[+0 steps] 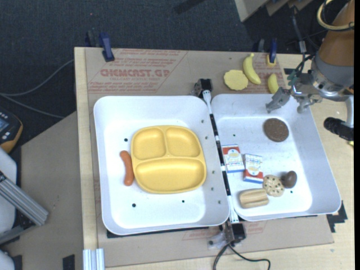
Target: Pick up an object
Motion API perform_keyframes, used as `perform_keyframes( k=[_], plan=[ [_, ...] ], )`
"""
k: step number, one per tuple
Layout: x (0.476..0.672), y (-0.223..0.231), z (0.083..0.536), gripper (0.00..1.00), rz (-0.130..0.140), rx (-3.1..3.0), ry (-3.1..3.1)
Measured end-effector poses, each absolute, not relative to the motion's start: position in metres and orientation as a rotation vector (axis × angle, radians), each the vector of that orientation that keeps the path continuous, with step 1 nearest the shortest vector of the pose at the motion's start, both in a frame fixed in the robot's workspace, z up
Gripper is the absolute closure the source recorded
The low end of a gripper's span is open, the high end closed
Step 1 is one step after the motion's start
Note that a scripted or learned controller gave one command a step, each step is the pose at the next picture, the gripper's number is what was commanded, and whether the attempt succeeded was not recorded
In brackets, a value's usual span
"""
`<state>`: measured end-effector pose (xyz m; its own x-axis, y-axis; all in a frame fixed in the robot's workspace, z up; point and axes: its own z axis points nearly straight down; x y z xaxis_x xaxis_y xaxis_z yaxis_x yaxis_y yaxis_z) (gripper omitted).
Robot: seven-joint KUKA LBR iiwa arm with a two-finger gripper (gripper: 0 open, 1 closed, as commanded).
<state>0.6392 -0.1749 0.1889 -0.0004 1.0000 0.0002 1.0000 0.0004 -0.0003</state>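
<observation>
The end effector (291, 98) hangs over the far edge of the right bin (315, 151), its two fingers spread apart and grasping nothing. The landmark here is the round brown cookie (276, 129), which lies flat on the bin floor just in front of the end effector and a little to its left, with bare white all round it.

That cookie looks the likeliest target. Nearer the camera from it sit two small cartons (232, 158), side by side, and beyond those, along the bin's near wall, a bread roll (253, 198), a speckled cookie (273, 185) and a dark ball (288, 178) crowded together.

To do the pick well, I judge the arm should centre the fingers over the brown cookie, straddle its rim, and go right down to the floor before closing, since so flat a thing slips out of a shallow pinch. The crowded trio is a poorer choice.
</observation>
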Motion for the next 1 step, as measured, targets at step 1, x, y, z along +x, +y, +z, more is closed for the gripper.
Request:
perform_keyframes(
  k=[1],
  plan=[
    [0.6241, -0.2112, 0.0828, 0.00, 0.008, -2.219, -2.211]
  ],
)
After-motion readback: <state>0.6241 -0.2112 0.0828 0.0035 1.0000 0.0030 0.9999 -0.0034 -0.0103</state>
